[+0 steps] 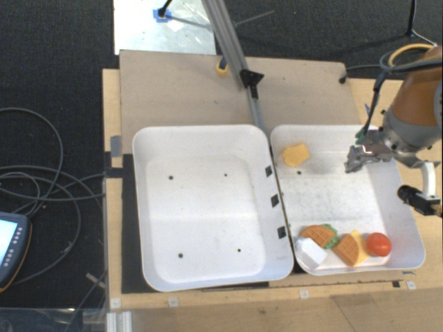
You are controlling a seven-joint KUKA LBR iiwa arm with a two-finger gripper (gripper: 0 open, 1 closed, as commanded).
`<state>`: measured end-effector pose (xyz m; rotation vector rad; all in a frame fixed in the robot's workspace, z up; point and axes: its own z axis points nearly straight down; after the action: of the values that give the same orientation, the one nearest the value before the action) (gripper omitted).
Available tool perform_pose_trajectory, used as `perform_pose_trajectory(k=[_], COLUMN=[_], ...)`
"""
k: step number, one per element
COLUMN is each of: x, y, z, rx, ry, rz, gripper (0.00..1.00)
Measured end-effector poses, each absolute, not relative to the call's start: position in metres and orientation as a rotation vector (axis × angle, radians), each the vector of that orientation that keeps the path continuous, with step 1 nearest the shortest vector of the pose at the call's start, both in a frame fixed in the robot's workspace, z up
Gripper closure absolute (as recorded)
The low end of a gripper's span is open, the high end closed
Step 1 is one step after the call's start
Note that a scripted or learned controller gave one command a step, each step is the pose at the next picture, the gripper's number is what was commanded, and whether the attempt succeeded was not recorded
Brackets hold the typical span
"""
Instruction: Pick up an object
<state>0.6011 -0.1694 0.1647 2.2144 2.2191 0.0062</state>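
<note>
In the right bin (332, 199) a yellow chunk (296, 155) lies near the back left corner. Along its front edge sit a white block (311, 253), an orange waffle piece with a green bit (321, 236), a yellow-orange wedge (350, 248) and a red ball (378, 244). My gripper (360, 158) hangs over the back right part of this bin, well to the right of the yellow chunk. Nothing shows beneath or between its tips.
The left bin (204, 206) lies beside the right one, with black clips (275, 200) along the shared edge. A slanted grey pole (228, 33) crosses the back of the bench. Cables and a pendant (10, 244) lie on the floor at the left.
</note>
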Motion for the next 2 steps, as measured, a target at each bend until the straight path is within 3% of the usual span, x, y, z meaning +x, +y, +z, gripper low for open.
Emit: perform_pose_trajectory(k=[1, 2], x=[0.594, 0.602], y=[-0.173, -0.176], z=[0.222, 0.285], rx=[2.215, 2.207], ry=[2.217, 2.223], rz=[0.006, 0.007], gripper=[1.00, 1.00])
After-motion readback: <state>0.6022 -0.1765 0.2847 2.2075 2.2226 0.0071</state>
